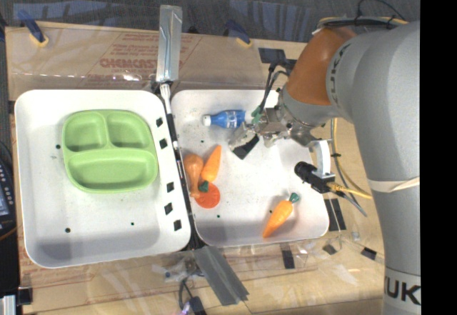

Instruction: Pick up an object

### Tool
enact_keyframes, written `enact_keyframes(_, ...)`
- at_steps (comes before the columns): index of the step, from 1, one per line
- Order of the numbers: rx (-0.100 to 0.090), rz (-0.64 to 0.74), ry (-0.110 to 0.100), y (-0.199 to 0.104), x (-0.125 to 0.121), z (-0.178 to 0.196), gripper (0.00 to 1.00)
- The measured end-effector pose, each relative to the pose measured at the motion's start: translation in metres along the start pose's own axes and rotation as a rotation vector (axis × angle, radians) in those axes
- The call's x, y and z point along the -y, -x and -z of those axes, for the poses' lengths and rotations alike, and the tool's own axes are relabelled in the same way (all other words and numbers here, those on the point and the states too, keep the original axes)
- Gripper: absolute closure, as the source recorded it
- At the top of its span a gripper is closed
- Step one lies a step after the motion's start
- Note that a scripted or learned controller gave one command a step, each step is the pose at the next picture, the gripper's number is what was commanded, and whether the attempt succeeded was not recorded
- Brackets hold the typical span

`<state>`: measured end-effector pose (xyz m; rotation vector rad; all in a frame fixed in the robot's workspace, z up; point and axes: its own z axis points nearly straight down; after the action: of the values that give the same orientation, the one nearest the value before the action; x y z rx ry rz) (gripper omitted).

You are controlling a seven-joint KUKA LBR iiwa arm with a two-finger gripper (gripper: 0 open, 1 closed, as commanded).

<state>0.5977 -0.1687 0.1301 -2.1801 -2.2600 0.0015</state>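
gripper (243, 143) seen spread, nothing held | bottle (227, 119) lies just up-left of it, long axis left-right | contact apparently none, though view is poor

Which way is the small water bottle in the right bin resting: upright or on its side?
On its side. The bottle lies flat along the right bin's floor, white cap pointing toward the left bin, beside the tool.

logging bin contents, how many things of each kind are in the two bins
Green plastic divided plate: 1
Orange toy carrots: 3
Flat orange-red round piece: 1
Clear plastic bottle with blue label: 1
Total: 6
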Motion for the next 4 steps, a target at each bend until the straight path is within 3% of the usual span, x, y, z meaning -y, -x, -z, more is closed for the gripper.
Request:
enact_keyframes(1,0.005,0.170,0.004,-0.057,-0.003,-0.036,0.00)
enact_keyframes(2,0.003,0.175,0.002,-0.058,-0.003,-0.027,1.00)
enact_keyframes(3,-0.001,0.268,-0.002,-0.026,0.097,-0.039,1.00)
enact_keyframes(4,0.001,-0.197,0.001,0.022,0.066,-0.038,1.00)
